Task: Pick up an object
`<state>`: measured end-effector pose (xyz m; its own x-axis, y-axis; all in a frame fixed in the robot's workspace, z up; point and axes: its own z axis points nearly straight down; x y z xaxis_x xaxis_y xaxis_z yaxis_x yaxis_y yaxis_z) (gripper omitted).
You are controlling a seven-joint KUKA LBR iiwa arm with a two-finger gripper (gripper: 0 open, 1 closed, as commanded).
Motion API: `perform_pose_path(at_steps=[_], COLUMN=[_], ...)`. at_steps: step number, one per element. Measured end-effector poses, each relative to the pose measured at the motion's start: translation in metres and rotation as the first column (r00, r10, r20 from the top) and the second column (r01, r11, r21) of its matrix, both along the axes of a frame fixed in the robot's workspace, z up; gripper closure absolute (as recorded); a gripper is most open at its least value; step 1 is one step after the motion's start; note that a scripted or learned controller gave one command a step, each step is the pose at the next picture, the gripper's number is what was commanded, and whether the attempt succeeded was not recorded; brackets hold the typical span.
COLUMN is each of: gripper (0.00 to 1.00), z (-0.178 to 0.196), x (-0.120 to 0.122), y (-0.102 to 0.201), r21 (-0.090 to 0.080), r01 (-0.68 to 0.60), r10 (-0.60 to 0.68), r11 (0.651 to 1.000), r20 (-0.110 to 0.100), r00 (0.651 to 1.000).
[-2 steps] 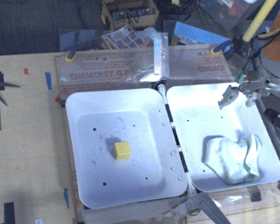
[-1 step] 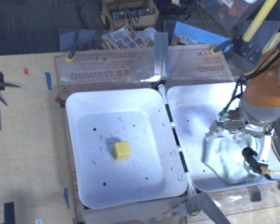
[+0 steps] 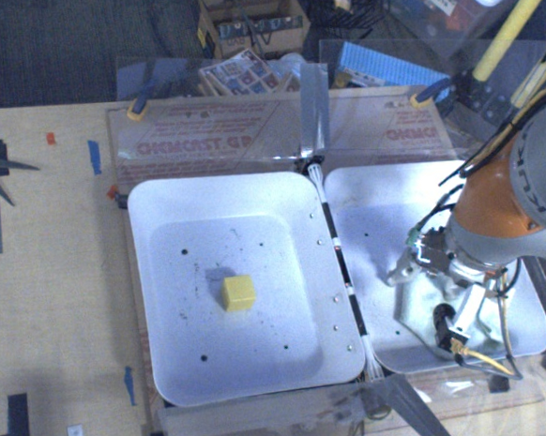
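Left of the divider [image 3: 338, 254] between the 2 bins, the yellow cube [image 3: 239, 292] lies alone on the floor of the left bin [image 3: 155, 269], untouched. Right of the divider, the gripper [image 3: 425, 264] hangs low over the right bin [image 3: 366, 205], well apart from the cube; whether it is open or closed I cannot tell, and I see nothing in its hold. I judge the pick barely begun: crossing the divider, descending, closing and lifting all remain.

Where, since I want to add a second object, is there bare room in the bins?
The left bin is bare all around the yellow cube. The right bin is free along the divider and far wall; its near right part is crowded by the gripper and arm.
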<state>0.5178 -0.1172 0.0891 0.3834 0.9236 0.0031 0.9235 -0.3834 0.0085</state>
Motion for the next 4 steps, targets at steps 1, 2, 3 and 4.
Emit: perform_pose_path(at_steps=[1,2,3,4], gripper=[1.00,1.00,1.00,1.00], z=[0.011,0.001,0.014,0.073], x=[0.001,-0.009,0.007,0.106], y=[-0.002,0.017,0.015,0.012], r21=[-0.002,-0.001,-0.001,-0.001], r01=[0.004,0.227,0.579,0.767], r10=[-0.004,-0.227,-0.579,-0.767], r11=[1.000,0.974,0.815,0.642], r20=[0.004,0.005,-0.011,-0.011], r00=[1.000,0.974,0.815,0.642])
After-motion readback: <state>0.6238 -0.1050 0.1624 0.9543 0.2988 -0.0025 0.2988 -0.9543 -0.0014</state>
